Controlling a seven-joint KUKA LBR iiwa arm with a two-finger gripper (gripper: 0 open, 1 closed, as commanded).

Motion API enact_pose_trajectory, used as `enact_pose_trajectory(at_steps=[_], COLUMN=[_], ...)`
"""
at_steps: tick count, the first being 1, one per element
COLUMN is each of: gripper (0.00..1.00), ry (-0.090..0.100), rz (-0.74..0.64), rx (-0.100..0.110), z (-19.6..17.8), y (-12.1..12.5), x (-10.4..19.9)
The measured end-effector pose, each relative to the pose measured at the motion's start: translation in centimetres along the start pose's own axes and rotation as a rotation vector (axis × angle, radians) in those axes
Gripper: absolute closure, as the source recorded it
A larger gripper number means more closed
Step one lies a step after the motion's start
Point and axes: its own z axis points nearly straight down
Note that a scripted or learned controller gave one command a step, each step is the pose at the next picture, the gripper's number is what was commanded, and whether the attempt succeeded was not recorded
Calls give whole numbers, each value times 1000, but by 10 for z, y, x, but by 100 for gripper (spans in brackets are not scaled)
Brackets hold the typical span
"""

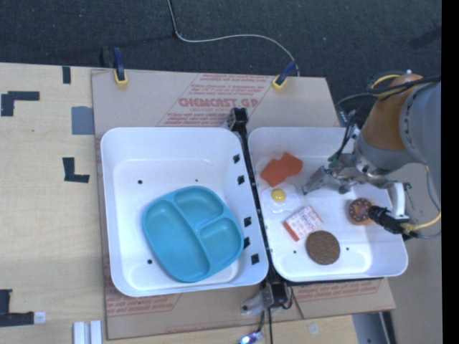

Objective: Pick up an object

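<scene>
Cookie (323, 247) sits at the right bin's (387, 267) near edge, orange block (281, 168) further back, and the hand (313, 185) hovers spread and holding nothing, so nothing's picked yet.

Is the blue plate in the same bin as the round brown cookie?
No, the blue plate lies in the left bin, while the round brown cookie sits in the right bin.

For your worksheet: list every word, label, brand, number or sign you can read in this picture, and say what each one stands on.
"CHEMCAST GP", in red, on the brown board under the two bins.
More red print around it on that board: too small to read.
Red and white packet in the right bin: printed, but too blurred to read.
</scene>
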Motion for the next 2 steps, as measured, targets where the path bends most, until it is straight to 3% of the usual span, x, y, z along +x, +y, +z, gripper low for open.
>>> enact_pose_trajectory(at_steps=[1,2], gripper=[100,100], ry=[-3,1], rz=[-1,-1], rx=[-4,-3], z=[-12,-64], y=[1,11], x=[-1,5])
